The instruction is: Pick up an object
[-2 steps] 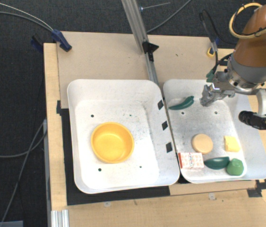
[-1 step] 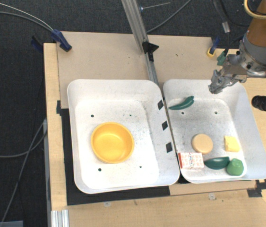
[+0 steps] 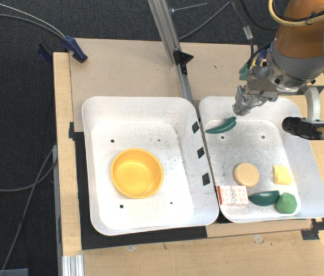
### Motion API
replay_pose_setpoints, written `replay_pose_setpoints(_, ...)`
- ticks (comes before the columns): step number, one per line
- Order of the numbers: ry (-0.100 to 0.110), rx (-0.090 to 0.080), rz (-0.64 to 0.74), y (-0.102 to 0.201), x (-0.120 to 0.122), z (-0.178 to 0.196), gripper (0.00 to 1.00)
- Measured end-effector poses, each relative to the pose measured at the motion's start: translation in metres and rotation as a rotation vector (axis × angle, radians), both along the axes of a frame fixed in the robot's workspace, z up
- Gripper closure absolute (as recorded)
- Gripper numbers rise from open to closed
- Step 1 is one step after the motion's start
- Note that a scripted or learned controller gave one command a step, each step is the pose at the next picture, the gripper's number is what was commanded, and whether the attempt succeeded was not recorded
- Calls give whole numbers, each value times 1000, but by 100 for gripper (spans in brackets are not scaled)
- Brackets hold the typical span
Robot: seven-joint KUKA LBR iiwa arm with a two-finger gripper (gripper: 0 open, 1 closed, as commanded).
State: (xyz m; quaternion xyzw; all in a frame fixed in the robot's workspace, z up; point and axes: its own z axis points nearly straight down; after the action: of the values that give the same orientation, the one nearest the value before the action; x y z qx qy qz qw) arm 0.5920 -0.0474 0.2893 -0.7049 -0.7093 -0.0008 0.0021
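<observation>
Camera view, contents listed largest first.

Counter: tan board carrying two shallow white bins side by side.

Left bin: holds a yellow bowl, upright, rigid plastic by the look, smooth walls; I judge the rim the only place to pinch it.

Right bin: holds the small items below.

My claw: poised over the far left part of the right bin, tips just above one end of a dark green pepper-shaped piece. I cannot tell how far my claw is parted, nor whether it has any hold on that piece.

Green pepper-shaped piece: the likely pick. Slim, curved, probably light and slightly glossy, so it may slip; best taken across its narrow middle.

Round tan disc: flat, low, hard to get under.

Second dark green piece: lies by the near wall, touching a light green lump.

Red and white packet: thin, likely crushable.

Yellow block: small, square sides, probably the easiest to pinch.
</observation>
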Motion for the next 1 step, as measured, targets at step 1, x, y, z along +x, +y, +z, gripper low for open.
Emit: replay_pose_setpoints(1, -2, -3, -1, 49, 15, -11, 100)
